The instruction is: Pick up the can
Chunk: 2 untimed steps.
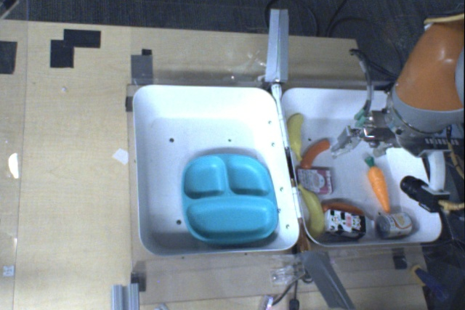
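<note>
Lying nearest the camera along the front wall of the right-hand shallow white bin (429, 232) are three things in a row: a black-and-white printed carton (343, 223) with a red edge, a small grey metal can (393, 224) tipped on its side in the front right corner, and the lower end of one of two yellow bananas (312, 205). The can touches nothing but the bin floor and sits just beside the tip of the single orange plastic carrot (378, 186), which points towards it with its green top farther back. One dark red packet (315, 178) lies next to the divider, above the near banana, and one red-orange sausage-shaped piece (315, 152) rests slantwise beyond it. The second banana (295, 131) stands along the divider farther back. In the left-hand shallow white bin (152, 156) there is one thing, a blue plastic tray (229, 198) with three compartments, set towards the front. Over the middle of the right bin hangs the two-finger gripper (361, 143), its jaws spread apart with nothing between them, well apart from the can and above the carrot's leafy end. Behind it the grey arm (436, 76) with its orange band comes in from the right. Farthest off, one grey metal post (277, 47) rises between the bins at the back of the pale wooden bench (65, 156).
</note>
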Each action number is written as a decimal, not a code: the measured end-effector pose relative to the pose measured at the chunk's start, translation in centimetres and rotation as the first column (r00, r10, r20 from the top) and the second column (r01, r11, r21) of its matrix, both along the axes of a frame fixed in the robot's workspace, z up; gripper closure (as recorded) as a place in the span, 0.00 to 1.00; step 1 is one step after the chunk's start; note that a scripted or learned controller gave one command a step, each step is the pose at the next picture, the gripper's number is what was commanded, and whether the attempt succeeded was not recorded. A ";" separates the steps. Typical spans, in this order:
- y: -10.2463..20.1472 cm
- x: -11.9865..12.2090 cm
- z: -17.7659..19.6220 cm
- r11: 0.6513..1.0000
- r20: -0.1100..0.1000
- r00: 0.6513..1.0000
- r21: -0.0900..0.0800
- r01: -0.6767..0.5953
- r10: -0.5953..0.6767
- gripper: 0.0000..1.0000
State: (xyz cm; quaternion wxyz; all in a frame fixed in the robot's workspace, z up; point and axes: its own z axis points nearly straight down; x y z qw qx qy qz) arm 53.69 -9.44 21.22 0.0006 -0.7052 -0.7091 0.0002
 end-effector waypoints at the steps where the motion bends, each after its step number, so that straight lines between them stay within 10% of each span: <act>1: -0.3 -4.7 -10.6 0.946 0.006 0.946 0.003 0.324 -0.324 0.00; 2: -0.5 -4.7 -10.5 0.741 0.004 0.741 0.005 0.671 -0.671 0.00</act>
